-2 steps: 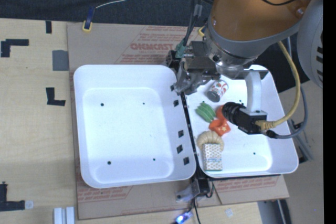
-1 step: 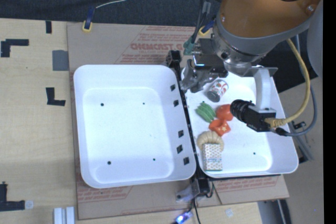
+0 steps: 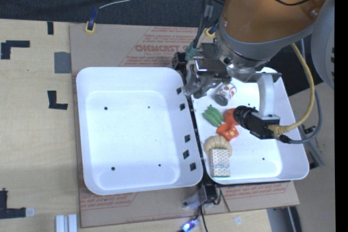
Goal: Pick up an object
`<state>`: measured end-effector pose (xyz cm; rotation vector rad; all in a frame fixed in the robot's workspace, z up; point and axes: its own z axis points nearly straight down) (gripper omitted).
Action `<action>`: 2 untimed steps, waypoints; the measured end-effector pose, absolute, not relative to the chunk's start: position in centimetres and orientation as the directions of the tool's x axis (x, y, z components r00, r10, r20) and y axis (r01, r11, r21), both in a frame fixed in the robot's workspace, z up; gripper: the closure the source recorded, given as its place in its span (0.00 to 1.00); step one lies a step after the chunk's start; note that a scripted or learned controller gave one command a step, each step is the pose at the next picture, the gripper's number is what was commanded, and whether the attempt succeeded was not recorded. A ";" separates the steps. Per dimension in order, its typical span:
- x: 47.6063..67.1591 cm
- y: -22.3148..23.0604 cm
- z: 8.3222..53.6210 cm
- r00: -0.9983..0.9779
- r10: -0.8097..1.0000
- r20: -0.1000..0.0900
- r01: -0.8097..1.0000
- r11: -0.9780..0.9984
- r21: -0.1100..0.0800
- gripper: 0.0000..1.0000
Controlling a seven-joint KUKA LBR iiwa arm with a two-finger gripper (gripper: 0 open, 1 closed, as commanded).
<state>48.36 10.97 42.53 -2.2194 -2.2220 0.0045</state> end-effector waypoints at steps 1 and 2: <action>48.4 13.4 44.2 -0.003 1.000 0.000 1.000 0.003 0.000 1.00; 48.4 10.7 45.4 0.000 1.000 0.000 1.000 0.000 0.000 1.00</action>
